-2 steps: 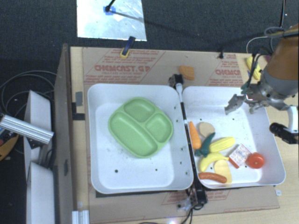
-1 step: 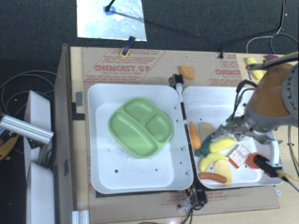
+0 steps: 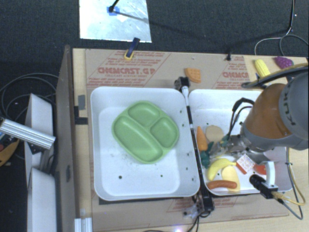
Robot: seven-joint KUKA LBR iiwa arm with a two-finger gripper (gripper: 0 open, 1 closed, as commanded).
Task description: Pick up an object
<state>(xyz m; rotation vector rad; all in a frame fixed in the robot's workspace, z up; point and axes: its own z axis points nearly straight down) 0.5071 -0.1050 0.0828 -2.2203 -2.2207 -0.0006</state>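
We are at the reach, our gripper (image 3: 227, 146) low in the right bin (image 3: 212, 100) just above the banana (image 3: 218, 166), its opening impossible to judge, so next we must settle on one toy.

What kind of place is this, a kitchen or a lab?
Most likely a robotics lab bench, not a kitchen: two white bins sit on a cardboard-covered bench, toy food such as a banana fills one, a green divided plate lies in the other, and cables trail around.

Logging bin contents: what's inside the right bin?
Right bin: carrot, banana, sausage, tan disc, green bits. The arm covers its right part.
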